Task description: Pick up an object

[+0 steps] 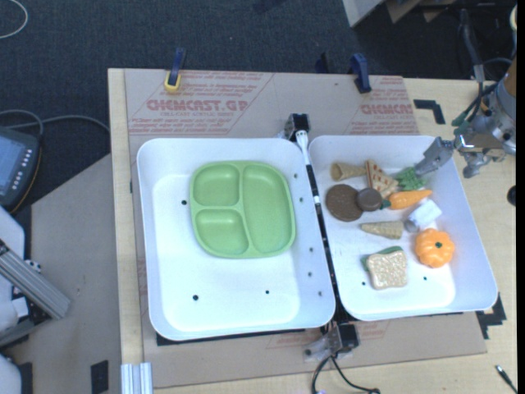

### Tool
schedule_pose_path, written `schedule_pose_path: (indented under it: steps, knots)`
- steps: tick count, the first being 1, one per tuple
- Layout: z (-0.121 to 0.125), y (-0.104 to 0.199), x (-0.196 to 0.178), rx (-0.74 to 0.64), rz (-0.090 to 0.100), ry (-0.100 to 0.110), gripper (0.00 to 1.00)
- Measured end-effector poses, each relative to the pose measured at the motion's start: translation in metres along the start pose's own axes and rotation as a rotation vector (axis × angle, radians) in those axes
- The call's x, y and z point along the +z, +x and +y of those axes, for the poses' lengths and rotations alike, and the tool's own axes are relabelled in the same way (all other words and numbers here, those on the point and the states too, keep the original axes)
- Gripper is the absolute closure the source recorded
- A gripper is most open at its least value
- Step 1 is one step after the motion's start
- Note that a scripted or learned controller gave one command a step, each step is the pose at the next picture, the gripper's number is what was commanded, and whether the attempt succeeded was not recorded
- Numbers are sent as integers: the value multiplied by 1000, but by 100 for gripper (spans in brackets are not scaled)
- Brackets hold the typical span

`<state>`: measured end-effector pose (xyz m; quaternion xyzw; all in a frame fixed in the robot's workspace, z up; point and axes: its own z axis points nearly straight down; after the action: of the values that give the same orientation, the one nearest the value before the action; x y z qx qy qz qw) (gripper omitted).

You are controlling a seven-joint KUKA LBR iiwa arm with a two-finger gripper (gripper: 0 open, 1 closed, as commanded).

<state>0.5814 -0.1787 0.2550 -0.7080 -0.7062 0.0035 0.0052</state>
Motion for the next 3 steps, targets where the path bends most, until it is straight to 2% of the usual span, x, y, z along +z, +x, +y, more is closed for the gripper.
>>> schedule_pose_path:
  steps: [1, 2, 3]
  knots:
    - [2, 0, -7, -3, -3, -13, 0]
    - [1, -2, 57, -2, 0, -4, 0]
    - [11, 0, 113, -4, 0, -6, 0]
